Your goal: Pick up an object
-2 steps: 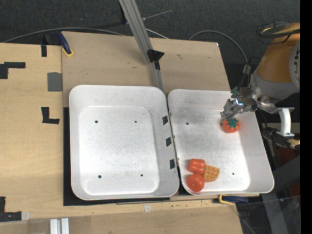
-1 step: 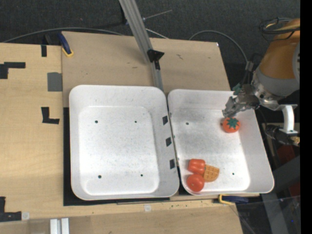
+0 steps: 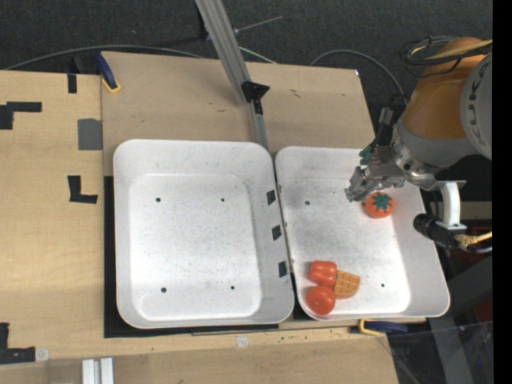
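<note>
The likeliest target is a small orange-red toy fruit with a green top (image 3: 378, 206), lying in the right bin (image 3: 400, 294) near its far right side. The gripper (image 3: 366, 184) sits just above and to the left of it, touching or nearly touching its upper edge. Whether the fingers are spread or closed cannot be told from this angle; the fruit is not seen between them, so no hold is confirmed. The arm (image 3: 440, 110) reaches in from the right, wrist tilted down towards the bin floor, which suits an approach to this item.

Well apart, at the near edge of the same bin, three other toys lie clustered and touching: a red pepper-like piece (image 3: 322, 272), a round red piece (image 3: 321, 299) and a tan waffle-like piece (image 3: 346, 283). The left bin (image 3: 192, 222) adjoins the right one.
</note>
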`<state>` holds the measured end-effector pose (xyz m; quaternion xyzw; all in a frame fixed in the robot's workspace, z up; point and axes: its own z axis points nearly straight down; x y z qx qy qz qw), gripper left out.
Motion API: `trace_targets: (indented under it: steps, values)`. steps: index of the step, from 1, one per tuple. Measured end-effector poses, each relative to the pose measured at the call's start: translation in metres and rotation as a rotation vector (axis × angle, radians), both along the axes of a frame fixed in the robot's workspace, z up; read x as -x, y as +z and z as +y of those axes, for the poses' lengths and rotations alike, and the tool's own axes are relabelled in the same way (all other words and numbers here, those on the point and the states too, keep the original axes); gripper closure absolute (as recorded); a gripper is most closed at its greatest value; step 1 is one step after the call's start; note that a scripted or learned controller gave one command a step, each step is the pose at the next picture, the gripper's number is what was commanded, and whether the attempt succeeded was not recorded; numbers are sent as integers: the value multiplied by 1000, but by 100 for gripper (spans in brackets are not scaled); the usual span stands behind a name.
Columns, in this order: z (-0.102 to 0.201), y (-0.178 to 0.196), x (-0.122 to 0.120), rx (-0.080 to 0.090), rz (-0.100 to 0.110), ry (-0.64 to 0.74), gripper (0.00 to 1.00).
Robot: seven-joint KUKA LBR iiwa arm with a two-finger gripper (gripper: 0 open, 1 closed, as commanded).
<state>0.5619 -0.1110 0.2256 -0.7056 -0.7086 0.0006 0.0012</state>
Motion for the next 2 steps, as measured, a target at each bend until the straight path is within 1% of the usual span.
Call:
trace_targets:
  steps: [1, 2]
  values:
    - [56, 10, 10, -2, -1, 3, 100]
    - [120, 4, 16, -1, 0, 4, 100]
